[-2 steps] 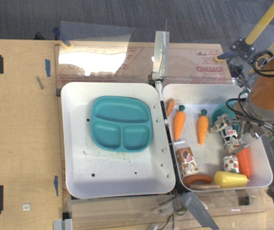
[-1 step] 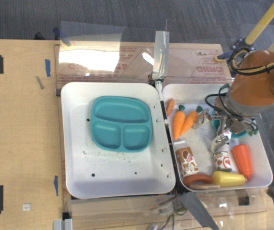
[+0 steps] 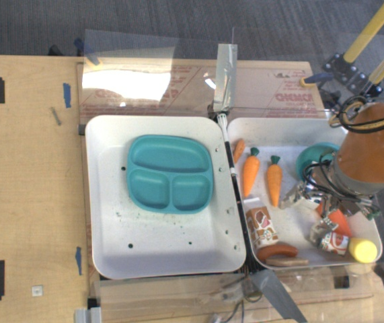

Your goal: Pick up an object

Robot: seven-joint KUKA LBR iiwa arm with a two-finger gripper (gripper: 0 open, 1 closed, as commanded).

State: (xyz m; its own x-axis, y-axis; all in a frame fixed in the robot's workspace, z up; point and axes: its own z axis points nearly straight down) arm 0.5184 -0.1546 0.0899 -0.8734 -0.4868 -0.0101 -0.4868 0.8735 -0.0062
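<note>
Your hand (image 3: 326, 204) hangs low in the right bin (image 3: 292, 128), over its right half; you cannot tell how it is set. Just below it lie a small printed packet (image 3: 333, 239) and a yellow ball (image 3: 364, 250). Two carrots (image 3: 251, 172) lie upright near the divider, well apart from it. A teal divided plate (image 3: 170, 173) sits in the left bin (image 3: 104, 200).

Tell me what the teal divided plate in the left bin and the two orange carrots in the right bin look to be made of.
Teal three-compartment plate: probably moulded plastic, matte, going by its even colour, soft rounded ridges and lack of sharp glare. Two orange carrots with green tops: likely toy plastic or rubber, since the colour is flat and uniform and the surface smooth; which one stays open.
</note>
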